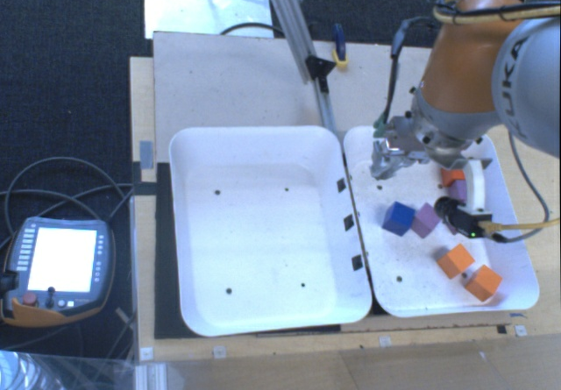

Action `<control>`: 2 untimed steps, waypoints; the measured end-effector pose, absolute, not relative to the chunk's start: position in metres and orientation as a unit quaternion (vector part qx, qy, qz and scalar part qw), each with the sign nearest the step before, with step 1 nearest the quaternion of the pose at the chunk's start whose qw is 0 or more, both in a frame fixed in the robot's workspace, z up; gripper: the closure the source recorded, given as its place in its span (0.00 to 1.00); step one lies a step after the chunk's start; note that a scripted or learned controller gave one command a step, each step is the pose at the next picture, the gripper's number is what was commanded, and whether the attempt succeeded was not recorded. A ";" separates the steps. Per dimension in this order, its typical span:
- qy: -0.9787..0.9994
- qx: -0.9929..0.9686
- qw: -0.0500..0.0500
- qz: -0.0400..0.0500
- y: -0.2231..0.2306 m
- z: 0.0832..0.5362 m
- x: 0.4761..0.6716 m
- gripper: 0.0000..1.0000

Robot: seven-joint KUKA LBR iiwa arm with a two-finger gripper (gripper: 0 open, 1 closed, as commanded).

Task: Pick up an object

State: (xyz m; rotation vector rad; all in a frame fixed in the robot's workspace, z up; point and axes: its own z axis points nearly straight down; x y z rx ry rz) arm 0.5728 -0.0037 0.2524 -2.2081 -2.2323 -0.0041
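over the right bin (517, 296), at the frame's right, your gripper (386, 165) hangs above the blocks (398, 218), poised to descend; whether it's spread, you cannot tell.

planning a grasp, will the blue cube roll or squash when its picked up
The blue cube has flat faces and sharp edges, so it probably won't roll. It looks rigid and likely light. It sits beside the purple cube, which may get nudged.

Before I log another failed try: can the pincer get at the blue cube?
Probably yes. The pincer hangs just above the blue cube, whose top is uncovered; the purple cube crowds one side.
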 end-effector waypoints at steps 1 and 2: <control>-0.710 -0.704 0.001 -0.001 0.040 0.248 0.547 1.00; -0.711 -0.703 0.001 -0.001 0.092 0.235 0.525 1.00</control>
